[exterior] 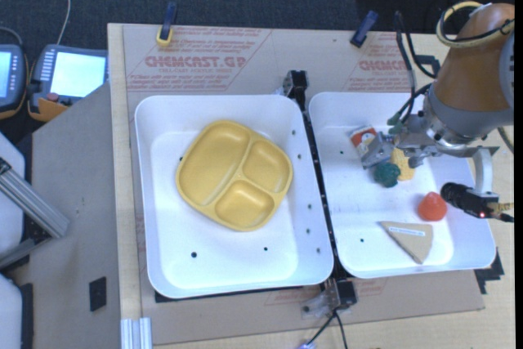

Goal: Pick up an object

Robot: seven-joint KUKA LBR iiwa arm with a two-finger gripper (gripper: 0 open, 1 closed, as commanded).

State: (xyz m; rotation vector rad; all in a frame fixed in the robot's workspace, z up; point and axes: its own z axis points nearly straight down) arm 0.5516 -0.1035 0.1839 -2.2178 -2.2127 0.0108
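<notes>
In the right bin [359, 249] lie a dark green lump [386, 173], a yellow piece [405, 163], a small red and white item [362, 136], an orange-red ball [432, 207] and a tan wedge [411, 236]. My gripper [381, 154] hangs low over the bin's middle. It is right above the green lump, with the yellow piece just to its right and the red and white item just to its left. Nothing is visibly held, and the arm's body hides part of the yellow piece.
The left bin [163, 257] holds a yellow divided plate [235, 174] near its middle. A raised rim [315, 176] with black clips separates the two bins. The grey arm [474, 86] covers the right bin's far right corner.
</notes>
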